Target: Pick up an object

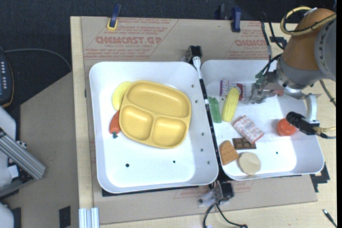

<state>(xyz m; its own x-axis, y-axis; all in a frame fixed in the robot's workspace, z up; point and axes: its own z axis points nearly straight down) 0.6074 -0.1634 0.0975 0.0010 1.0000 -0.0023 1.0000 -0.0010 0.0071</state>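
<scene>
Yellow divided tray (155, 114) in the left white bin (101, 131); yellow corn (231, 103) and green piece (215, 109) at its three o'clock.

I see divided tray (154, 114) in left bin (101, 115); corn cob (231, 103), cookie (249, 163), snack packet (248, 128) in right bin (304, 160).
</scene>
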